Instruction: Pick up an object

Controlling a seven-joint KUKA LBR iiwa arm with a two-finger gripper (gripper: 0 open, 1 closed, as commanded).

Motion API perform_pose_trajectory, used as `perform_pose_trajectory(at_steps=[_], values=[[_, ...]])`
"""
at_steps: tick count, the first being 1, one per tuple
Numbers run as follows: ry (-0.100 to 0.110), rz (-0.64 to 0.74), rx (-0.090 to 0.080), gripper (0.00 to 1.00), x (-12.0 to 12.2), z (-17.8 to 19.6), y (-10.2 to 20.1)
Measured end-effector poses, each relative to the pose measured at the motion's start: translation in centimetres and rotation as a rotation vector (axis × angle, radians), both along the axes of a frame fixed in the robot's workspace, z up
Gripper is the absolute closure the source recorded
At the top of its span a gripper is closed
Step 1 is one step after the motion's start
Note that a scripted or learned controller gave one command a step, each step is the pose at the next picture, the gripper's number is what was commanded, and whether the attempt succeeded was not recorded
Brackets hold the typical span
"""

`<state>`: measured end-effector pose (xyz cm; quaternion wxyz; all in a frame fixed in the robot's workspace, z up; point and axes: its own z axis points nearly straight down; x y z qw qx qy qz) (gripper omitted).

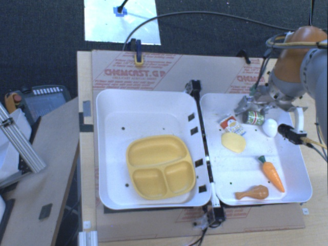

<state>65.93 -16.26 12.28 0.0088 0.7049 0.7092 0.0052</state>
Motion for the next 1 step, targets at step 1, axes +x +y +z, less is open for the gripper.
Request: perform_pose_trajectory(at_steps=[1], values=[[-0.005, 0.002, -0.004, 1.00, 0.11, 1.05, -0.12]])
